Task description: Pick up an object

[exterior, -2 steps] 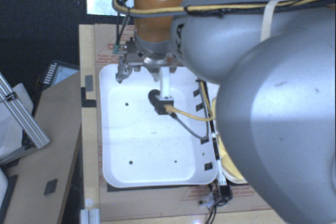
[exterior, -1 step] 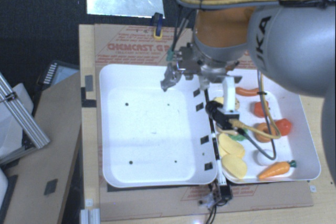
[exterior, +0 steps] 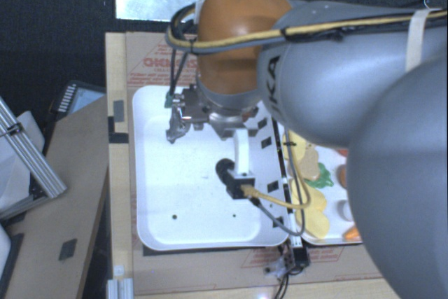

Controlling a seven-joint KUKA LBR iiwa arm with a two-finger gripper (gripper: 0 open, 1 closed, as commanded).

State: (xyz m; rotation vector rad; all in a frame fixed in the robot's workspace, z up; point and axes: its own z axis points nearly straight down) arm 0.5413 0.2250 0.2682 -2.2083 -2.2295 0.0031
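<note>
We see the end effector (exterior: 176, 124) over the left bin (exterior: 161, 220), near its 12 o'clock edge. We cannot tell how far open it is or whether it grips anything. Yellow objects (exterior: 313, 159) and a green object (exterior: 323, 177) lie in the right bin (exterior: 332, 240), at 4 o'clock from it.

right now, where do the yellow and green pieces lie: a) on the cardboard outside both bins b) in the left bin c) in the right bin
C: the yellow pieces and the green piece lie in the right bin, partly hidden by the arm.
</note>
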